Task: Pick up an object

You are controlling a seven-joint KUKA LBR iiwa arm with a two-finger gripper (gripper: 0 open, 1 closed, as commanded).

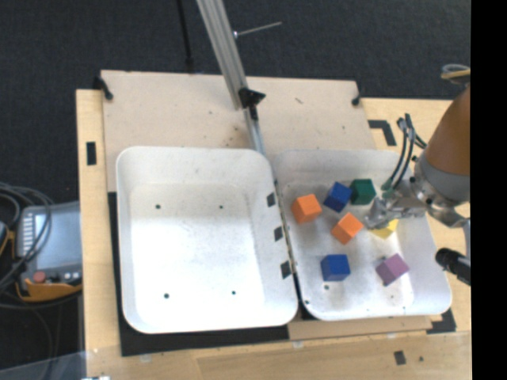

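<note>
The right bin (317,307) holds several small blocks: an orange cube (307,207), a blue cube (338,195), a green cube (363,190), a second orange cube (347,228), a lower blue cube (335,267), a purple cube (391,268) and a yellow block (386,229) partly hidden by the gripper. My gripper (380,212) hangs low inside this bin, just right of the second orange cube and above the yellow block. Its fingers are too blurred and small to read.
The left bin (131,172) lies beside the right one. An aluminium camera post (226,46) rises from the bench behind the bins. The arm's orange band (455,137) enters from the right. A grey control box (43,248) sits off the bench at the left.
</note>
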